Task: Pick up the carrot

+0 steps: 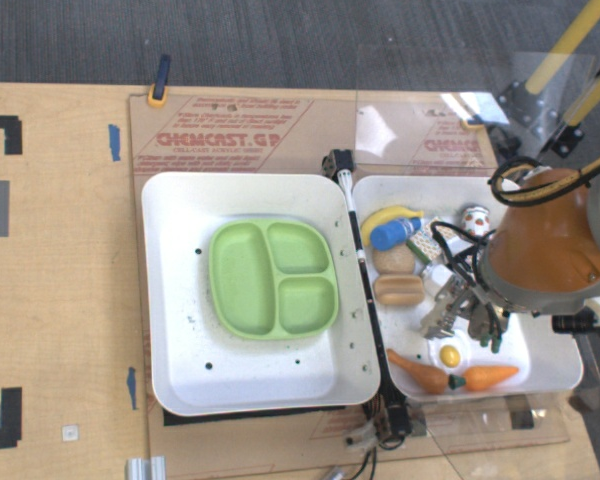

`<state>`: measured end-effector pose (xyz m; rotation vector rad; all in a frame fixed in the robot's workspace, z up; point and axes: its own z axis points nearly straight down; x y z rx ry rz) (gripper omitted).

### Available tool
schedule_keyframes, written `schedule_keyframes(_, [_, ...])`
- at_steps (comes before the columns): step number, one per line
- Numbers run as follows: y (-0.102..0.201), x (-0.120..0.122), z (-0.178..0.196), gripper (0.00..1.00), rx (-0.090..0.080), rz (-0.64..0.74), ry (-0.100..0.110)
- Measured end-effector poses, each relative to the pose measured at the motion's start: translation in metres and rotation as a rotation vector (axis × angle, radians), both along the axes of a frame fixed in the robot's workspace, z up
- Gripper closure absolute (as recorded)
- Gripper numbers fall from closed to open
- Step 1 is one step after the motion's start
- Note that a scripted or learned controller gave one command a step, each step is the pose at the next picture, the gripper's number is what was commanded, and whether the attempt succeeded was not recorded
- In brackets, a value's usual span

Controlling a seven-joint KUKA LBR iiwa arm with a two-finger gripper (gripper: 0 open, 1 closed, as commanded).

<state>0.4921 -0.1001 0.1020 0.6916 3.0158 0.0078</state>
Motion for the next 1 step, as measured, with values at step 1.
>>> schedule_keyframes(1, [-0.0364, -0.0108, 0.0042, 1.00, -0.001, 0.125, 0.037])
